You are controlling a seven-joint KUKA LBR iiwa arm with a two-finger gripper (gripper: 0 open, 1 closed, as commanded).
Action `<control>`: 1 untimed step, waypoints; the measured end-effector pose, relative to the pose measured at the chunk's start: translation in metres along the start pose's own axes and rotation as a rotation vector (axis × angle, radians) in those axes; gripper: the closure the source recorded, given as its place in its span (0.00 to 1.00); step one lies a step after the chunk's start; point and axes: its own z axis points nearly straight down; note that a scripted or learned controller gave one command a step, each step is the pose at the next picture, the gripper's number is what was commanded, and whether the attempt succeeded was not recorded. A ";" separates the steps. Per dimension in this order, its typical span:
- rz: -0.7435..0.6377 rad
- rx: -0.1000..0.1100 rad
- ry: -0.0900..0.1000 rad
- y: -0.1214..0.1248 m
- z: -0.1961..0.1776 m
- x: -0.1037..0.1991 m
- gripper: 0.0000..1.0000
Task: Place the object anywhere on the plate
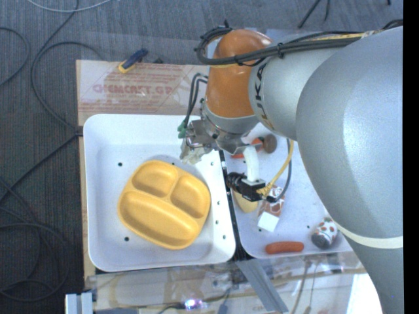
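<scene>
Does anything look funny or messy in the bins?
The yellow plate sits crooked in the left bin, turned at a slant to its walls. In the right bin, an orange sausage-shaped toy and other small things lie scattered. Nothing looks spilled or broken.

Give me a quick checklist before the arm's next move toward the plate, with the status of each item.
1. Yellow plate in left bin, upright: ok.
2. Plate compartments bare for a drop: ok.
3. Object seen held in claw: cannot tell.
4. Claw over the plate: not ok, it sits at the bin's upper right edge.
5. Red sausage and other items in right bin: ok.
</scene>
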 end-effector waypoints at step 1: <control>-0.232 0.000 0.002 -0.049 0.012 0.013 1.00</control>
